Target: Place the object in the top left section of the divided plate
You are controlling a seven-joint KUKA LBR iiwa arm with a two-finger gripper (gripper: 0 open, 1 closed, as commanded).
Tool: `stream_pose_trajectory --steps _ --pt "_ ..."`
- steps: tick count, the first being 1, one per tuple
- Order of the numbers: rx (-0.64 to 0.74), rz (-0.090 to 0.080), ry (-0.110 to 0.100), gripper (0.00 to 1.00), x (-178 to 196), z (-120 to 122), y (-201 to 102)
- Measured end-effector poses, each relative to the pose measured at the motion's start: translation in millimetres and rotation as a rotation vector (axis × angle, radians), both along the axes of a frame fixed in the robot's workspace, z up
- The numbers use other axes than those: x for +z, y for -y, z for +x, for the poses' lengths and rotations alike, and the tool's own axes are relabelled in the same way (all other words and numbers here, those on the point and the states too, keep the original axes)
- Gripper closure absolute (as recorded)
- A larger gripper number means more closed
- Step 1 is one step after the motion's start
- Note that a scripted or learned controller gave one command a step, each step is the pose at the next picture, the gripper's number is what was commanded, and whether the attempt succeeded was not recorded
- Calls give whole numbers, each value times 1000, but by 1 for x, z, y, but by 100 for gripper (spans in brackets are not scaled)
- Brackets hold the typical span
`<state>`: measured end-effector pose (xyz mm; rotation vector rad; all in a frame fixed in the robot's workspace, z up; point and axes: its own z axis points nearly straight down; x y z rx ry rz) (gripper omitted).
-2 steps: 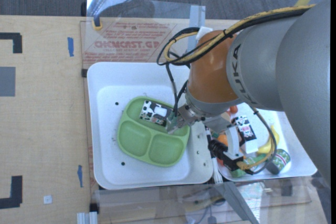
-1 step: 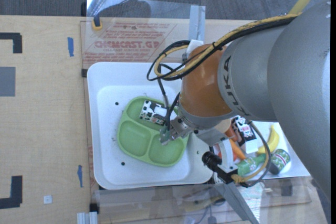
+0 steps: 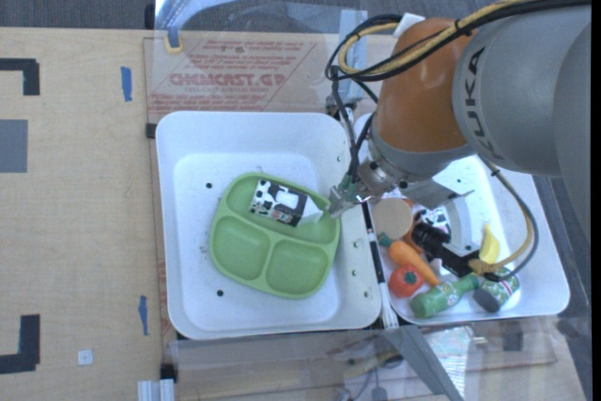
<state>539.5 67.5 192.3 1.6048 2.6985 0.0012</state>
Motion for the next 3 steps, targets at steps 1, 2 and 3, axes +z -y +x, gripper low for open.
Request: stream_pose_trajectory --steps 1,2,3 --pt "77 0 -4 100 40 -55 12" --pt "30 -1 1 100 6 17 73" --pt "30 -1 1 0 6 18 73"
